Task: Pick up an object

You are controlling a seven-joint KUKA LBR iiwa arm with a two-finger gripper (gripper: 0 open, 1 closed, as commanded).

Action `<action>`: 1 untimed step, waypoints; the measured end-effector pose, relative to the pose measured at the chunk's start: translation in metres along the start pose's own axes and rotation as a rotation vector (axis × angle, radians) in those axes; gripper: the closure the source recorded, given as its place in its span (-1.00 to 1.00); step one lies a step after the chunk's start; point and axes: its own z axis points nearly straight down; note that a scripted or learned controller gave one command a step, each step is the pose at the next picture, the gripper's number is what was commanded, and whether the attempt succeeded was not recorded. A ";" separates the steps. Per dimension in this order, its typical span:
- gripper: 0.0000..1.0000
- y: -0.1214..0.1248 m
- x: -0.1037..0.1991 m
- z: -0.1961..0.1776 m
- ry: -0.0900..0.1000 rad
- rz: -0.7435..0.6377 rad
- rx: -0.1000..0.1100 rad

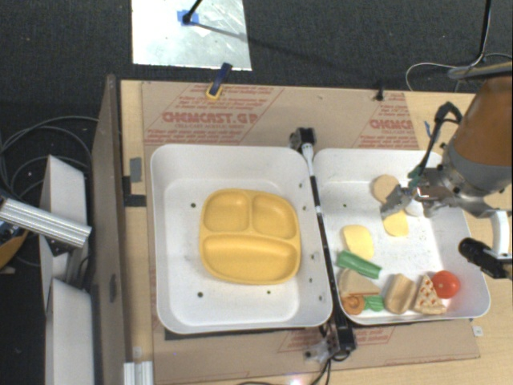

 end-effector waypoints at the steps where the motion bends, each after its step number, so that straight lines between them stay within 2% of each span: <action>1: -1.00 0.039 -0.058 0.095 -0.002 0.004 -0.001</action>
